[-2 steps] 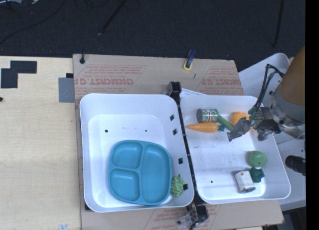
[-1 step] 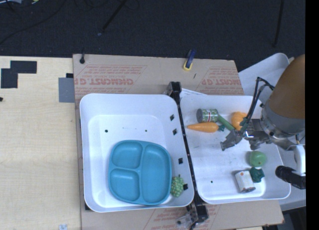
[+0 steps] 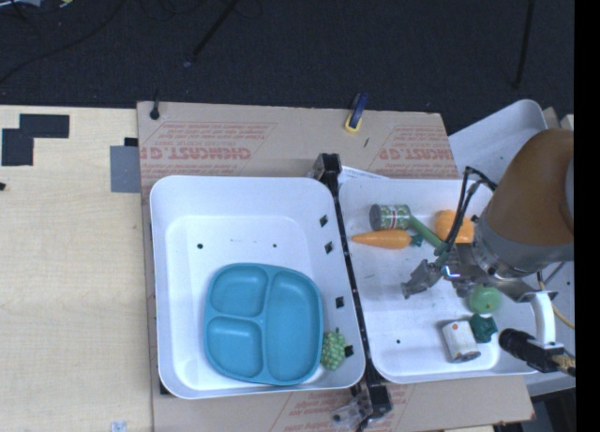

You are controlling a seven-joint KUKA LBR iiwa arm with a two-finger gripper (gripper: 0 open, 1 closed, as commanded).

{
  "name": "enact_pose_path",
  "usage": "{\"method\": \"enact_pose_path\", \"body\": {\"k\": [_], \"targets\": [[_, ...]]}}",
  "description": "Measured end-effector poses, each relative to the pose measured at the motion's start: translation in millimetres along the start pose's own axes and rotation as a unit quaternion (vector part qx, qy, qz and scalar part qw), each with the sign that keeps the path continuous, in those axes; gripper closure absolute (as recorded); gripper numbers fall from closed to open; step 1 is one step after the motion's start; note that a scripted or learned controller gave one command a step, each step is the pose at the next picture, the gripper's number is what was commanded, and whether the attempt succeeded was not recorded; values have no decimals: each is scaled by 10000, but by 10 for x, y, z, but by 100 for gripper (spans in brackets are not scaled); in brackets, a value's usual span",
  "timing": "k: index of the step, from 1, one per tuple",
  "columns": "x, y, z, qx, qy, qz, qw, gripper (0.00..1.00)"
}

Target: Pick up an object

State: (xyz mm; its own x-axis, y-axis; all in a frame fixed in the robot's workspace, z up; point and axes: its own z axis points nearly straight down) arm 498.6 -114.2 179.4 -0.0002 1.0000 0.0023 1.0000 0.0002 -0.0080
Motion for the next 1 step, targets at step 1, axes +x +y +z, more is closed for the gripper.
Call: {"method": "enact_pose_path", "body": {"k": [1], "targets": [[25, -47, 444, -1, 0, -1, 10000, 0]]}}
